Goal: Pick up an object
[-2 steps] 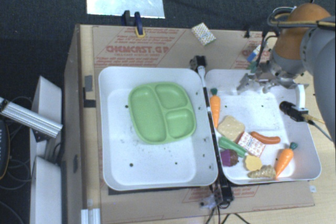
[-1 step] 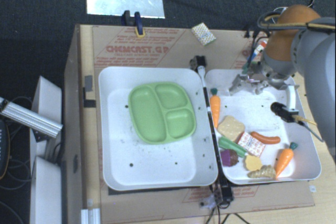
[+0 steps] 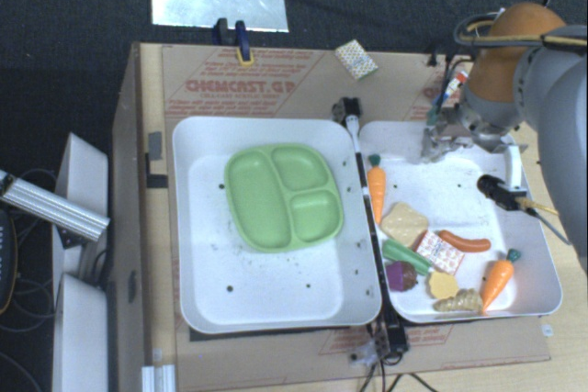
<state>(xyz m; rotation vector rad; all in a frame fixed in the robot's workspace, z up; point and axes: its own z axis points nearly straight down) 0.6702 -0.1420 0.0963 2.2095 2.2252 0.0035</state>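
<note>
White plastic forms two bins: the right bin (image 3: 542,285) holds two carrots, one at its near corner (image 3: 497,279) and one by the divider (image 3: 376,189), plus a sausage (image 3: 464,243) and a bread slice (image 3: 404,223). Left bin (image 3: 197,289) holds one green divided plate (image 3: 283,196). Farther back, the gripper (image 3: 441,142) hangs over the right bin's far edge; its grip state can't be told.

red printed lettering runs along the far edge of the brown board (image 3: 276,78) lying under the two bins; it reads "chemcast gp", though the last letters are faint. more red print sits near the board's far right corner, partly hidden by the arm and too blurred to read. a small red and white packet (image 3: 440,252) in the right bin carries marks too small to read.
</note>
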